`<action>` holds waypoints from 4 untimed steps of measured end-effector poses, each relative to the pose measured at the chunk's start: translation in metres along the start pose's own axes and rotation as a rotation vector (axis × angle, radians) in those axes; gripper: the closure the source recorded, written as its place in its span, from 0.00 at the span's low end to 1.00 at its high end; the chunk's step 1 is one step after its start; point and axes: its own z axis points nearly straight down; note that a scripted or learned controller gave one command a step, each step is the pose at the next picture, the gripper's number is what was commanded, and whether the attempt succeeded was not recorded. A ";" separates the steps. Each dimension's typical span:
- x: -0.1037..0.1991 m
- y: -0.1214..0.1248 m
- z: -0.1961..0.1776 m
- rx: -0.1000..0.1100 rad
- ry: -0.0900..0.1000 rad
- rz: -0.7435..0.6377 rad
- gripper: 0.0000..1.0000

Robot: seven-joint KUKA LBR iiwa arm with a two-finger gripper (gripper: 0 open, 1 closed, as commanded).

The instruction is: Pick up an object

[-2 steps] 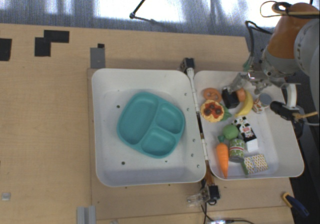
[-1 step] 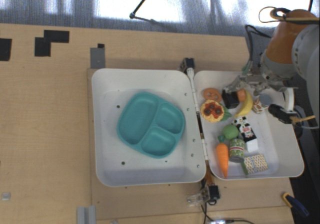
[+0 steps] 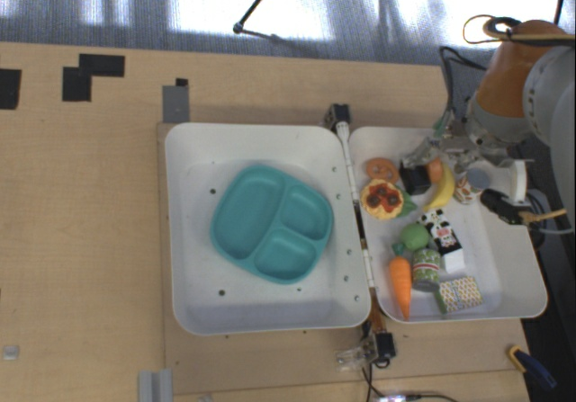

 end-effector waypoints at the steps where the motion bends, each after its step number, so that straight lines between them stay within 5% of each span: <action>1: 0.001 0.000 0.001 -0.001 0.000 0.001 0.00; 4: -0.010 0.003 0.004 -0.005 -0.003 -0.001 0.00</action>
